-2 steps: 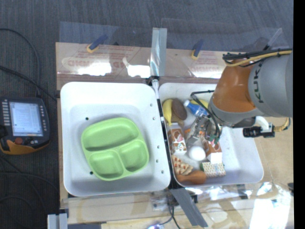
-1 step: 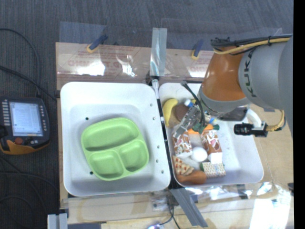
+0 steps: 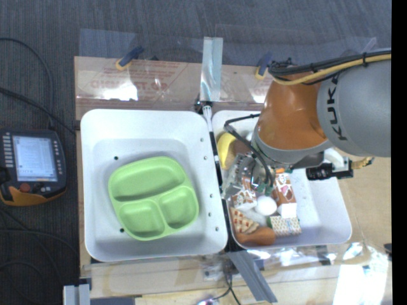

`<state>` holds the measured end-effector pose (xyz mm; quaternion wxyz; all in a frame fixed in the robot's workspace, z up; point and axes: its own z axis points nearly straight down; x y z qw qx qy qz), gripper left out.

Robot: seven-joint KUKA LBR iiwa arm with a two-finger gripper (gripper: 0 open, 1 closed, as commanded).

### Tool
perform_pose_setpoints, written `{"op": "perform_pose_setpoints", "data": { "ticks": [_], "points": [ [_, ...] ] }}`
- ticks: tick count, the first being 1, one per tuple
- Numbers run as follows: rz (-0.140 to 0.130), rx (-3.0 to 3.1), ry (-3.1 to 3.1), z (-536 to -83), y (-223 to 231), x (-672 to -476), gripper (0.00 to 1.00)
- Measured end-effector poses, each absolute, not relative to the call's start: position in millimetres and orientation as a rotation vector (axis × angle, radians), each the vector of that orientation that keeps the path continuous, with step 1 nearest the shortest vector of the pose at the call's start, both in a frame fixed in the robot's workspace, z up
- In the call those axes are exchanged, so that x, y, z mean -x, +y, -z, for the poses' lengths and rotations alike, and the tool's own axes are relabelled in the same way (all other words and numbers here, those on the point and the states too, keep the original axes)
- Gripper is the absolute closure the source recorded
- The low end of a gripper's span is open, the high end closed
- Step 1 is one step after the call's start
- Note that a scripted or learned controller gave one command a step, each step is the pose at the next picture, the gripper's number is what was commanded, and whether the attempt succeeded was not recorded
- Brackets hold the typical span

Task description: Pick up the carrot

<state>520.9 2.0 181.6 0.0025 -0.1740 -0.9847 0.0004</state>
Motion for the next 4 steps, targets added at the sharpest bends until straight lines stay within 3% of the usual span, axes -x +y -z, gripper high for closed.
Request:
{"op": "perform_pose_setpoints", "data": {
  "ticks": [1, 2, 3, 4],
  "points": [
    [-0.003, 0.595, -3.083, -218.7, -54.3, -502.5, 1.0],
    [-0.002, 0.66, -3.077, -343.1, -78.6, -486.6, 1.0],
    [-0.003, 0.658, -3.07, -339.6, -78.1, -485.9, 0.0],
    [-0.005, 0.913, -2.992, -211.6, -61.8, -525.5, 0.0]
  ]
}}
